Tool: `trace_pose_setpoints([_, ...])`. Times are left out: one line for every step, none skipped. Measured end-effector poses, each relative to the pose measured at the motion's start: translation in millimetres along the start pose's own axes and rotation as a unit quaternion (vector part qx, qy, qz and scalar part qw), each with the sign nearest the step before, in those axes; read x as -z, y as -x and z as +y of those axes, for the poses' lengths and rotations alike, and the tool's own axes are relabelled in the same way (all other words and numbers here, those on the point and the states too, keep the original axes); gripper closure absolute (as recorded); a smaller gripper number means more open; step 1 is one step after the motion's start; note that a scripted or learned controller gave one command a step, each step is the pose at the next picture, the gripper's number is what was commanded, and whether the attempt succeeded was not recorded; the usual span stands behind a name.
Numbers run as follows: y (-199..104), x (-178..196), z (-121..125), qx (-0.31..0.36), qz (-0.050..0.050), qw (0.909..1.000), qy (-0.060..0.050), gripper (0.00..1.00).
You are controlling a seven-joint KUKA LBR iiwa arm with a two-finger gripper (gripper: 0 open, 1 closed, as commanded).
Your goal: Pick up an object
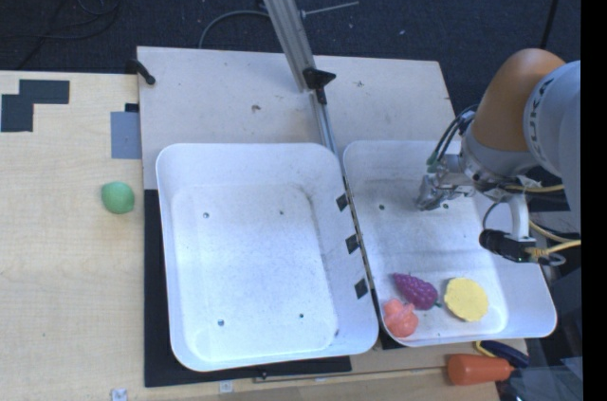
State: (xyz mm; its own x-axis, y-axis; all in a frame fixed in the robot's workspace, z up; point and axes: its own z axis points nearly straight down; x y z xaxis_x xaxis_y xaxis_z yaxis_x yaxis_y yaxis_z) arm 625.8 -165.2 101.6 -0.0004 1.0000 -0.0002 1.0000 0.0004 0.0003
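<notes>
In the right bin (398, 164), three objects lie near the front edge: a purple grape bunch (415, 289), a yellow round piece (467, 299) and an orange-red fruit (401, 319). My gripper (433, 197) hangs over the middle of the right bin, well behind these objects, with its tips close to the bin floor. Nothing shows between its tips. The grey arm with its orange band (512, 96) comes in from the right.
The left bin (248, 257) sits beside the right one, with black clips along the shared wall. A green ball (118, 197) lies on the wooden bench at left. An orange object (479, 368) lies in front of the right bin. A metal rail (289, 20) slants behind.
</notes>
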Motion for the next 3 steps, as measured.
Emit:
trace_pose_setpoints([0,42,-1,-0.001,0.0,1.0,0.001,1.0])
trace_pose_setpoints([3,85,-3,-0.001,0.0,1.0,0.001,1.0])
trace_pose_setpoints([6,148,-4,-0.001,0.0,1.0,0.003,1.0])
